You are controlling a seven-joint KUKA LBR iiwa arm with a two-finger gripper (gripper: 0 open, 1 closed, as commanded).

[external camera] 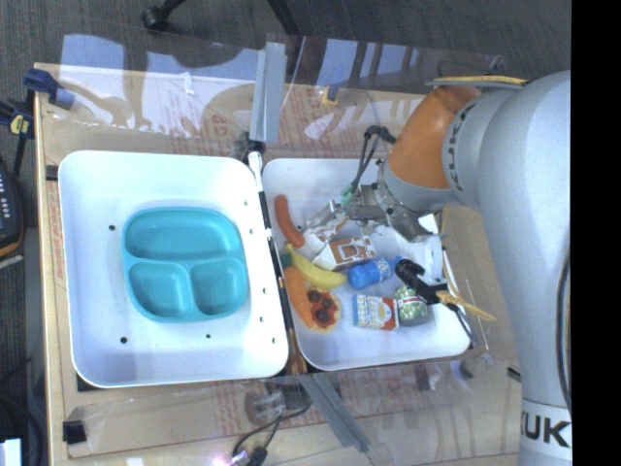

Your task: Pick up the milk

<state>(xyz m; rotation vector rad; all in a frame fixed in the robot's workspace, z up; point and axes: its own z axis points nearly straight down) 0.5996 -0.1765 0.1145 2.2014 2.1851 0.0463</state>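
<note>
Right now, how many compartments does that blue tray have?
3. The blue tray sits in the left bin. One long compartment runs across its far side, and two smaller ones lie side by side nearer the camera, left and right.

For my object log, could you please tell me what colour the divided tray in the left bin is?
Turquoise blue; the tray shows clearly in the camera view.
</note>
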